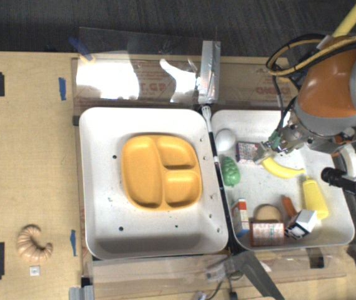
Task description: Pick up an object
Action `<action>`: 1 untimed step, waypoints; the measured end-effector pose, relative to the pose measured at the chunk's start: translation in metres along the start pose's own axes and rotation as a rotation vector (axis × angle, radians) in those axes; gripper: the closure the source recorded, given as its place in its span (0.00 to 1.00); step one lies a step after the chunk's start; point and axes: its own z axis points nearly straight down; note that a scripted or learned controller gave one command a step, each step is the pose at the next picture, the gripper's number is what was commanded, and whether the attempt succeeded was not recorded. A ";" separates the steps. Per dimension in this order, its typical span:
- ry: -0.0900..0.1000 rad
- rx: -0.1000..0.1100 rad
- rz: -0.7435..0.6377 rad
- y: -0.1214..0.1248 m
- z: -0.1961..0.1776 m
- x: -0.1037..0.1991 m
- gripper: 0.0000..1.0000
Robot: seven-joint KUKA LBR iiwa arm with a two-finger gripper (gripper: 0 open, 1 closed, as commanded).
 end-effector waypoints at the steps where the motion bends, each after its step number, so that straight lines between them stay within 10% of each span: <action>1: 0.003 0.003 0.213 0.030 -0.018 0.059 1.00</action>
